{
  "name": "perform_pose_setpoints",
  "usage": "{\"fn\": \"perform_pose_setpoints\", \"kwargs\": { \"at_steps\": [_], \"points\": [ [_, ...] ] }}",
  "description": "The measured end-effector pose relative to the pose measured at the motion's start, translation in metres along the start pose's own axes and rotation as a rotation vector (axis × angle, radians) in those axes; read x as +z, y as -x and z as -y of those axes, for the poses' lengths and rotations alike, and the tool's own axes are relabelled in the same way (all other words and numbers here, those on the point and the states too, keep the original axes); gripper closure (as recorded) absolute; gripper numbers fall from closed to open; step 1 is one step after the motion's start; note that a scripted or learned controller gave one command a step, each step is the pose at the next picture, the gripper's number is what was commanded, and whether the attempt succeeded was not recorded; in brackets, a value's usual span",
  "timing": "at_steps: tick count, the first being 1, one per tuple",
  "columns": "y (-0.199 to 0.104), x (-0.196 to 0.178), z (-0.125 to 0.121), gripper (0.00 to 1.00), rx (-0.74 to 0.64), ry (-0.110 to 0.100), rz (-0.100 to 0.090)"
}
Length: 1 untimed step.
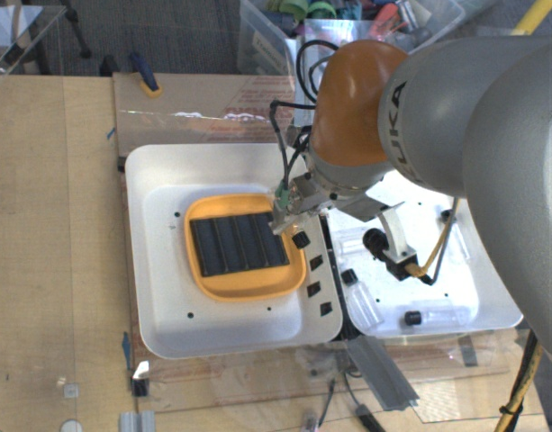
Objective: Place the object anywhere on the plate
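Note:
An orange plate (pixel 248 286) lies in the left white bin (pixel 167 313). A black ribbed rectangular object (pixel 238 244) lies flat on the plate and covers most of its middle. My gripper (pixel 287 211) hangs over the plate's upper right edge, close to the black object's right corner. The bulky grey wrist with its orange band (pixel 352 106) hides most of the gripper from above.
Several small black blocks (pixel 315 262) sit along the rim between the two bins. A clear tube with a dark cap (pixel 430 316) lies at the front of the right bin (pixel 474 286). A clear box of colourful items (pixel 348 3) stands behind the bins.

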<state>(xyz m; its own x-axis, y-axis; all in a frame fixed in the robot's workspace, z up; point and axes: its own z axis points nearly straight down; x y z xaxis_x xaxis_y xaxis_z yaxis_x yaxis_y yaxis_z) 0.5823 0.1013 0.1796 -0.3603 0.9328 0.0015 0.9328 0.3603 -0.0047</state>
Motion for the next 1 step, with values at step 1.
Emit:
{"fn": "perform_pose_setpoints", "kwargs": {
  "at_steps": [1],
  "points": [
    [0.0003, -0.0003, -0.0001, 0.0, 0.0, 0.001, 0.0]
  ]
}}
